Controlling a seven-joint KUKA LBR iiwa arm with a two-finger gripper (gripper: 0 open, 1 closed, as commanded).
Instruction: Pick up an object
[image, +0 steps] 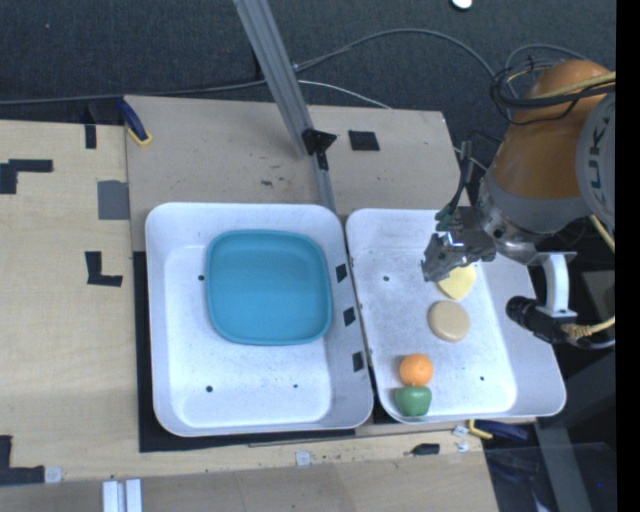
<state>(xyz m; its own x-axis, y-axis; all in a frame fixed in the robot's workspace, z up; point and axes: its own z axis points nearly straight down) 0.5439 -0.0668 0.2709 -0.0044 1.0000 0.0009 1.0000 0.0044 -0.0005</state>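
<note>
While the pincer (447, 262), its gape impossible to tell, overlaps it, the yellow piece (458, 283) lies aslant.

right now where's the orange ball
The orange ball sits in the right bin, near its front edge, touching the green object just in front of it, with the tan round piece a little behind it.
</note>
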